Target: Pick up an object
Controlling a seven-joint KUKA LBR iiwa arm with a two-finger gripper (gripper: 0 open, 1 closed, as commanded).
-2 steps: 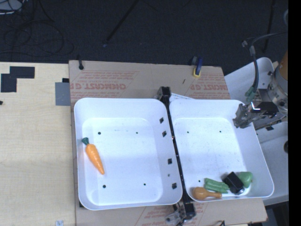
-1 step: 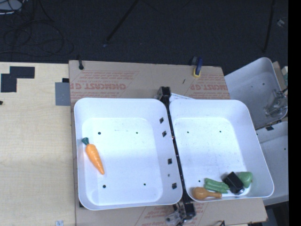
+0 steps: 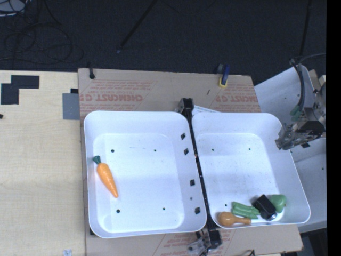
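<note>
An orange carrot (image 3: 107, 179) with a green top lies by the left wall of the left bin (image 3: 136, 120). In the near right corner of the right bin (image 3: 240, 122) several toys cluster: a green pod (image 3: 244, 210), a black block (image 3: 265, 207), a pale green piece (image 3: 278, 200) and a yellow-orange gourd (image 3: 233, 219). My gripper (image 3: 284, 141) hangs at the right bin's right rim, far from the cluster and well above it in the view. Nothing is visible in its grasp.
The two bins sit side by side on a cardboard sheet (image 3: 160, 92) over a wooden bench (image 3: 37, 169). A black divider clamp (image 3: 186, 106) joins them at the back. A blue and yellow clip (image 3: 224, 76) stands at the cardboard's far edge.
</note>
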